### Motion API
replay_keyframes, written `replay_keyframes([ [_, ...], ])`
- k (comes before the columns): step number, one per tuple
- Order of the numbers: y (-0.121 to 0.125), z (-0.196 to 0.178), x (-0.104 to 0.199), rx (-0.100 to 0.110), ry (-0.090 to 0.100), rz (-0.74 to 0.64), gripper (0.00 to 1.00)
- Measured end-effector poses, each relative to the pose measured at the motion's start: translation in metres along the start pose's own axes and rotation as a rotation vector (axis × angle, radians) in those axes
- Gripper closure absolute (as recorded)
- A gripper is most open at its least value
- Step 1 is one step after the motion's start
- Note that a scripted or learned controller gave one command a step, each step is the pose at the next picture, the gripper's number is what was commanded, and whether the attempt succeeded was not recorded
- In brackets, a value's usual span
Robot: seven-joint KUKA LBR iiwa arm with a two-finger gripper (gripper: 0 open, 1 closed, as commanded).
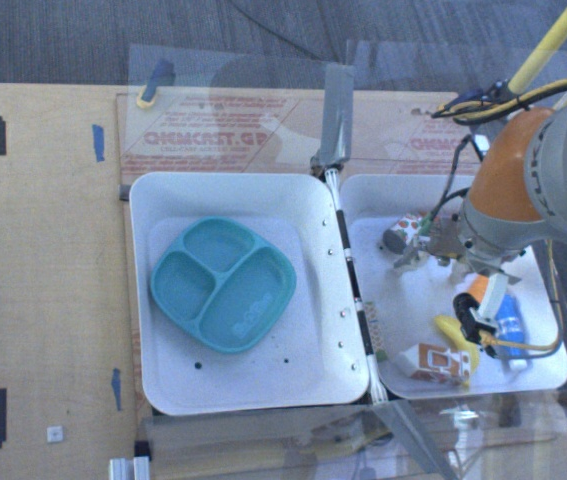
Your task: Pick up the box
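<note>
Two shallow white plastic bins sat side by side on the pale wooden desk (43, 298). The left bin (163, 368) carried a teal divided plate with three compartments (224, 283), lying flat and a little skewed, roughly in the middle of the bin floor.

The grey arm with its orange band (508, 183) reached in from the right and hung over the right bin (373, 218), covering much of its far side. Its gripper (433, 243) pointed toward the bin's upper left part, next to a small grey and white object with a red spot (403, 236) that I could not make out well. Whether the jaws were apart or together I could not tell, since the wrist and cables hid them, and I saw nothing clearly held between them.

The small cardboard box with orange and white printing (438, 361) lay flat near the front edge of the right bin, well apart from the gripper. Just beside it, toward the right, rested a yellow banana-shaped piece (453, 330), and past that a blue and white tube-like item (510, 325) lay along the right wall. A small orange piece (478, 288) showed just under the wrist.
</note>
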State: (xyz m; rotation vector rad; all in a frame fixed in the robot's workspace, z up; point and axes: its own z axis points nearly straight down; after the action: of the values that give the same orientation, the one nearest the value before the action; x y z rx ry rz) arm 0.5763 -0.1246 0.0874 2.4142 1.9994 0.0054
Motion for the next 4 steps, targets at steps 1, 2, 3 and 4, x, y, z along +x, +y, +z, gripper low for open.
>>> replay_keyframes([
  [1, 0.023, 0.001, 0.036, 0.003, -0.002, 0.400, 0.00],
  [2, 0.023, -0.008, 0.038, 0.007, -0.002, 0.395, 1.00],
  [3, 0.008, 0.000, -0.018, 0.004, 0.003, 0.337, 1.00],
  [4, 0.067, -0.102, -0.021, 0.014, -0.004, 0.570, 1.00],
])
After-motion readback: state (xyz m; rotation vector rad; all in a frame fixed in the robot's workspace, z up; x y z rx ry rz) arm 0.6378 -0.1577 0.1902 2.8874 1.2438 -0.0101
